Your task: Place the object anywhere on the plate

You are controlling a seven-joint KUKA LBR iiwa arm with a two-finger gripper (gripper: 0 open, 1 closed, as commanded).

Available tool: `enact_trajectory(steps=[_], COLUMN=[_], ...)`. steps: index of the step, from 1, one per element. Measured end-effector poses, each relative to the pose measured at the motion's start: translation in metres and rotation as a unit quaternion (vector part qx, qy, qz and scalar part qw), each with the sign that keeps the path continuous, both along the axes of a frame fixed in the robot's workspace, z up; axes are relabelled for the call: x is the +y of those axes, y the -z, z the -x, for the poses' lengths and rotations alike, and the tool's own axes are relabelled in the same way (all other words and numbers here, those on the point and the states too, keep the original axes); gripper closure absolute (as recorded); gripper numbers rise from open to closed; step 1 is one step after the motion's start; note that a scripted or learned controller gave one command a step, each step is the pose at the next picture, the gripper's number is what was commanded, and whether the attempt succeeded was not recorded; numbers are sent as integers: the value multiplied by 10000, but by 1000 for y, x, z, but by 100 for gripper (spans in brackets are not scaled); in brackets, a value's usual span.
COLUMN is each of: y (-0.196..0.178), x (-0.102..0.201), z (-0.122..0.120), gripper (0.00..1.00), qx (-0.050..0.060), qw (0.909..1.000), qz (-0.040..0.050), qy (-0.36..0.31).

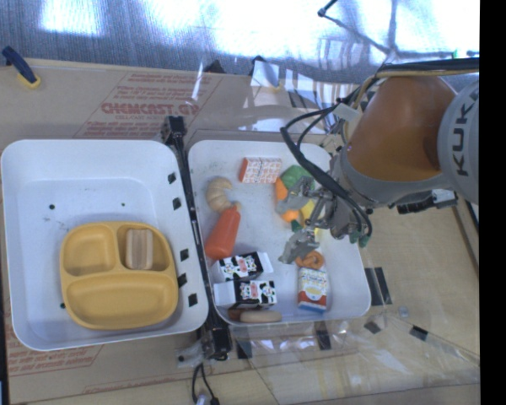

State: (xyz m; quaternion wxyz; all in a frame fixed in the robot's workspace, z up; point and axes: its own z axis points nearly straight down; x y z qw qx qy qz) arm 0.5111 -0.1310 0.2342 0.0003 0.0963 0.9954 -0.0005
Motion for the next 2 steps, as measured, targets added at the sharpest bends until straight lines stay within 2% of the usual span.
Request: enact_trajectory(steps=[1, 2], y=[-11, 31], x=[1, -15], z=[-2, 34], gripper=[100, 100], qx=[-14, 7], qw=[10000, 9918], qz=[7, -3], qy=[-26, -1281])
